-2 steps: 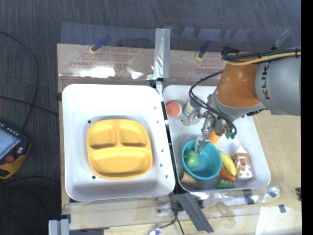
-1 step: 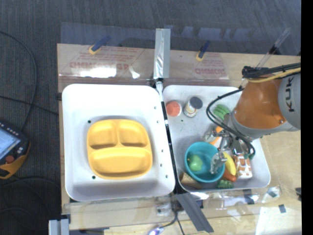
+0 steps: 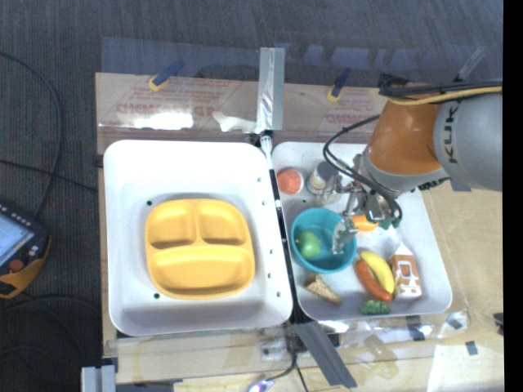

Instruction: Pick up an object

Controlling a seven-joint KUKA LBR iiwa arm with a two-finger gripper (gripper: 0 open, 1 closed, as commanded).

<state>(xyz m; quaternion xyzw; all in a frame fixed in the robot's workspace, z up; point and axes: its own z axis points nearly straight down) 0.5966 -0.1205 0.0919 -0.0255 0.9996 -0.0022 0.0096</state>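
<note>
My gripper hangs over the right bin, at the right rim of a teal bowl. A green round fruit lies inside the bowl on its left side. The arm's orange band and grey wrist come in from the upper right and hide part of the bin's back. Right of the bowl lie a yellow banana, a red-orange sausage-shaped piece and a small carton. Nothing is visibly held by the gripper.
A yellow divided tray lies in the left bin. The right bin also holds a red round item, a small can, a tan wedge and a green piece. Cables loop beside the wrist.
</note>
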